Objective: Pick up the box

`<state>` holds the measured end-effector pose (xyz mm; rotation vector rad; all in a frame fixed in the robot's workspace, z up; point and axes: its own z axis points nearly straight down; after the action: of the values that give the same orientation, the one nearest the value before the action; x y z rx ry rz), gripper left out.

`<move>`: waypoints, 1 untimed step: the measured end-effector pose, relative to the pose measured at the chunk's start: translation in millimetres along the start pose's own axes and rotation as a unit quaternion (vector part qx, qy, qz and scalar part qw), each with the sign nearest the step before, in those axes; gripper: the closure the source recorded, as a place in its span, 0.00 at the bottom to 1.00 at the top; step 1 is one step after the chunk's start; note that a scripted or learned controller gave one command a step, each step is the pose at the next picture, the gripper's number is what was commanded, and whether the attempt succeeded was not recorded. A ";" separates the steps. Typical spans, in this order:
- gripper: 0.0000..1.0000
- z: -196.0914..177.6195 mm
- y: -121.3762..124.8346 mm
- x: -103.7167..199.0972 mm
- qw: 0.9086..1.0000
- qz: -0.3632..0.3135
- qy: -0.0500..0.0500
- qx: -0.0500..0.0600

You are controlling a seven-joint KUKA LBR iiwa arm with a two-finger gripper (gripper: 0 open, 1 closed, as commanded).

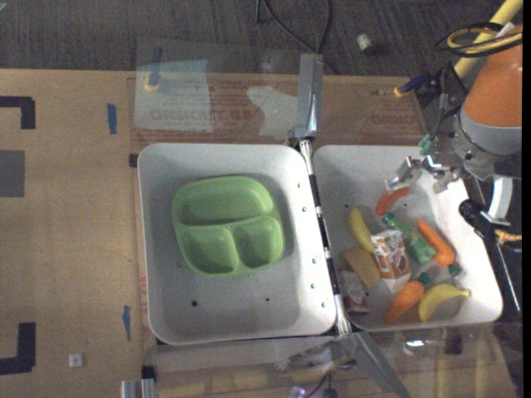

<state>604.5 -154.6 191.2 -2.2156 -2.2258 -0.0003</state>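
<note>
The box (pixel 390 254), a small white carton with orange and red print, lies in the middle of the right bin (pixel 348 168) among toy foods. My gripper (pixel 423 172) hangs over the far right part of that bin, up and to the right of the box and well apart from it. Its fingers (pixel 404 172) are spread open with nothing between them. An orange-red toy (pixel 392 199) lies just below the gripper.
Around the box lie a yellow banana (pixel 361 229), a tan piece (pixel 362 265), a green item (pixel 412 240), two carrots (pixel 436 240) (pixel 404 299), a second banana (pixel 442 299) and a small red-white packet (pixel 355 293). The left bin (pixel 158 247) holds a green divided plate (pixel 228 224).
</note>
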 end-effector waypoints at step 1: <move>0.00 101.2 32.1 -6.0 1.000 0.005 -0.001 -0.003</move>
<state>636.6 -160.4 90.0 -2.2315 -2.2184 -0.0039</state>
